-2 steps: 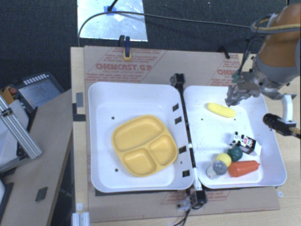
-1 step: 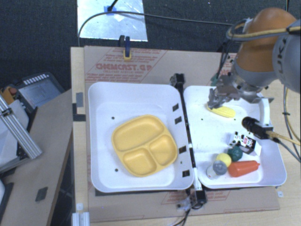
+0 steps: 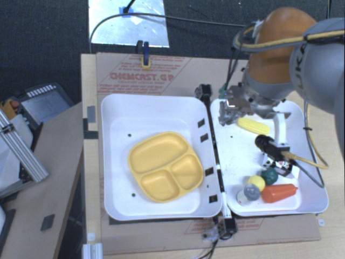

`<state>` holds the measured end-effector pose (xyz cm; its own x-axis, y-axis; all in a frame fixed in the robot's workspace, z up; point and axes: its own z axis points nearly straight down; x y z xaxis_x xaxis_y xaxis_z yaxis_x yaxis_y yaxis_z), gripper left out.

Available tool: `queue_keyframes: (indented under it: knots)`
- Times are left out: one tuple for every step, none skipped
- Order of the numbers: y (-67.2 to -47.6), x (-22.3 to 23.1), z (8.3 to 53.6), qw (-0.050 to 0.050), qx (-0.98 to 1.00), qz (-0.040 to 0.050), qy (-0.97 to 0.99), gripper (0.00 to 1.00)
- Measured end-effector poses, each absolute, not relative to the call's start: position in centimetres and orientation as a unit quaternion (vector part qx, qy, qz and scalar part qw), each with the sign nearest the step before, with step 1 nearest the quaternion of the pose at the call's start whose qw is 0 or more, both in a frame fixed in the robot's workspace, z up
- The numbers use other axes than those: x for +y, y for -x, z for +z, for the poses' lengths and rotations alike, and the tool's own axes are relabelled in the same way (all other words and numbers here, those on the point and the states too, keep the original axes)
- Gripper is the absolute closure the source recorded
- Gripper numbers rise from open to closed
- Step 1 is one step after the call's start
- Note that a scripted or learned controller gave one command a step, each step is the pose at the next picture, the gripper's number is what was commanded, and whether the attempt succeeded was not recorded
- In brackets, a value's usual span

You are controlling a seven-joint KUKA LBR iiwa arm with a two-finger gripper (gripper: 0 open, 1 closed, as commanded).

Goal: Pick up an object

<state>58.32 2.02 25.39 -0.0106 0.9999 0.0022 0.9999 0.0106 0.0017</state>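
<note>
Nearest the camera, an orange carrot, a yellow ball and a grey cap are lying in the right bin. Farther back, my gripper is hovering beside the yellow corn cob, whose long axis is running left-right; whether I am pinching anything I cannot tell.

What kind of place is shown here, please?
Probably a robotics lab test bench: a grey arm reaches over two white bins, one holding a yellow divided plate, the other toy food like corn.
</note>
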Motion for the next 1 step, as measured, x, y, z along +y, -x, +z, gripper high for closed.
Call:
queue_keyframes:
  knots:
    - [-57.65, 7.27, 23.51, 0.0, -0.71, -0.0004, 0.704, 1.0]
